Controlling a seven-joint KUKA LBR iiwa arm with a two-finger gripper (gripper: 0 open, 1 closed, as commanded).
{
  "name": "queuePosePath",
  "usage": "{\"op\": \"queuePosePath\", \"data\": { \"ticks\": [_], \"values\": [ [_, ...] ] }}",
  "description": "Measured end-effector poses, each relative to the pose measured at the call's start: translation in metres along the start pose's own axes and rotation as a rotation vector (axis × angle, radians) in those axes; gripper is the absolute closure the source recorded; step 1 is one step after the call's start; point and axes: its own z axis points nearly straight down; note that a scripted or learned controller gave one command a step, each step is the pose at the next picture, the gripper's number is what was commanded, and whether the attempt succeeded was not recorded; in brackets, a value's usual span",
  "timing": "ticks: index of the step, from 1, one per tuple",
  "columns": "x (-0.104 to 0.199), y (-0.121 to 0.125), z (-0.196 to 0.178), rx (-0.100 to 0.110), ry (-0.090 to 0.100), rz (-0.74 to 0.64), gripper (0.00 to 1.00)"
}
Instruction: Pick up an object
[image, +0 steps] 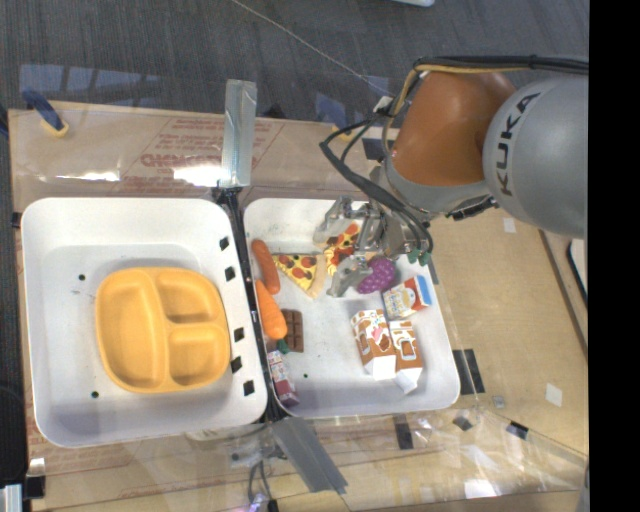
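L bin (60, 300): yellow sectioned plastic tray (160, 328). R bin (440, 375): pizza slice (298, 269), carrot (271, 311), purple grapes (377, 274), milk carton (386, 342). Gripper (352, 250) above pizza; grip state can't tell.

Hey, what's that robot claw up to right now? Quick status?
Gripper low in right bin, over pizza slice. Purple grapes beside it, nothing seen held. Second pizza slice, small carton crowd close.

Readable text on your bench
You can read "KUKA" in dark letters on the grey arm (540, 140); red print on the plastic sheet (180, 145) stays illegible.
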Motion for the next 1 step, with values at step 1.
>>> {"op": "queuePosePath", "data": {
  "ticks": [1],
  "values": [
    [0.0117, -0.0618, 0.0963, -0.004, 0.005, -0.216, 0.00]
  ]
}}
